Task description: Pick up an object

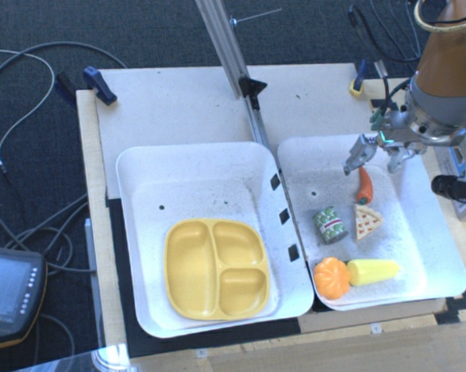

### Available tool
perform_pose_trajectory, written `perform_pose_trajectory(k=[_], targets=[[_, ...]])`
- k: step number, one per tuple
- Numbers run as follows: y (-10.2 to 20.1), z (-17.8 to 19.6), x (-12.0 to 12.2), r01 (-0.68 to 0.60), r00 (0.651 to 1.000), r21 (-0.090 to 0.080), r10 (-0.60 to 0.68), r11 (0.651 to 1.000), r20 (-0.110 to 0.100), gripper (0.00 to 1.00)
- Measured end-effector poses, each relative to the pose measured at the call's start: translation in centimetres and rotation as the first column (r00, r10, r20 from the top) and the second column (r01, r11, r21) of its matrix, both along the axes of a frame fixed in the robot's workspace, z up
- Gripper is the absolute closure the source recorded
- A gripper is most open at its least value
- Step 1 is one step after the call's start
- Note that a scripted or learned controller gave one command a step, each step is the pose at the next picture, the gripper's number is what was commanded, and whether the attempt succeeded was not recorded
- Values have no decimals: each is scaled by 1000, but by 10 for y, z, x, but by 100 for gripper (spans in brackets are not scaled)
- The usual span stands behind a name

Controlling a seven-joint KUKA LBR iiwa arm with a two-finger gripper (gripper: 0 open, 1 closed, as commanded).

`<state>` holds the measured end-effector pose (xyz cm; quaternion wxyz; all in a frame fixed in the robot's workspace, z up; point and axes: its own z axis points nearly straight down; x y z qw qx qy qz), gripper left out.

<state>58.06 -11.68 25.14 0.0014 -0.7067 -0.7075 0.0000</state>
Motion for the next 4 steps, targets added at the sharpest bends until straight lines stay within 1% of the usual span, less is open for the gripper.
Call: perform_pose_trajectory(k=[1, 2, 3, 4], targets=[[1, -64, 0, 1, 1000, 0, -1, 1000, -7, 0], [1, -106, -1, 1, 1000, 0, -1, 1000, -6, 0], [-1, -153, 2, 0, 1000, -6, 0, 1000, 11, 0], [0, -139, 4, 0, 1000, -6, 0, 1000, 17, 100]])
